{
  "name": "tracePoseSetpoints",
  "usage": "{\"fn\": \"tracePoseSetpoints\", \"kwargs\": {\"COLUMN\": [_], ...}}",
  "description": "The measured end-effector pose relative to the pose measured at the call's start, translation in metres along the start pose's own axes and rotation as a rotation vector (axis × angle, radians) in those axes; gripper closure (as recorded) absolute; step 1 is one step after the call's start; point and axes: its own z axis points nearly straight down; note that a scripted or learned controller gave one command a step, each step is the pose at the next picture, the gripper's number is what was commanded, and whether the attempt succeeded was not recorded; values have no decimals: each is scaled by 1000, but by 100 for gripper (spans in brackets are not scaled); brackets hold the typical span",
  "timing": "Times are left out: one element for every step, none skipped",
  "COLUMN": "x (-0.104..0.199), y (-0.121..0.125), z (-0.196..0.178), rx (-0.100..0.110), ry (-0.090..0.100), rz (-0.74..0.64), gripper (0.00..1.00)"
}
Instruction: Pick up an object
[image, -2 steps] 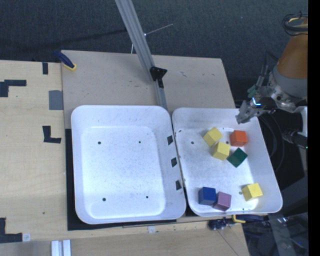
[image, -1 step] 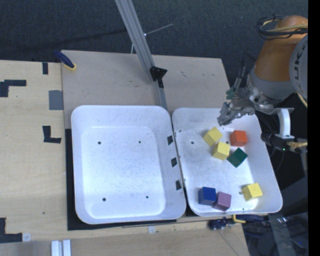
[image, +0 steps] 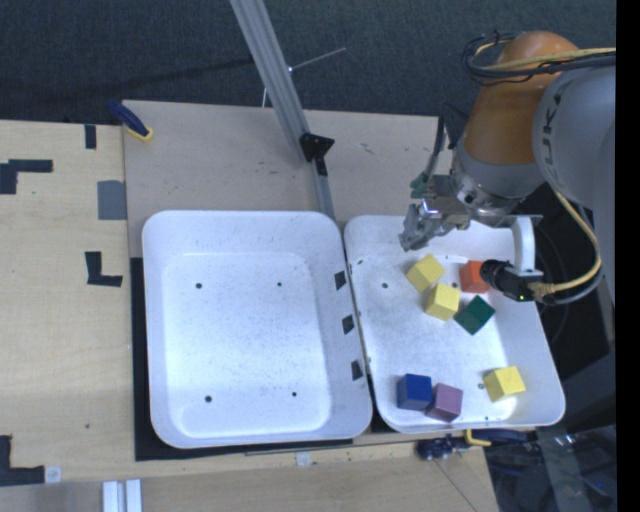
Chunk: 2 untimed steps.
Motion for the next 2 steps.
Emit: {"fn": "tracePoseSetpoints", "kwargs": {"x": [55, 115], "y": [13, 20], "z": [-7, 6], "rx": [-3, -1], "ry": [1, 0], "rz": [-2, -2], "gripper": [100, 100]}}
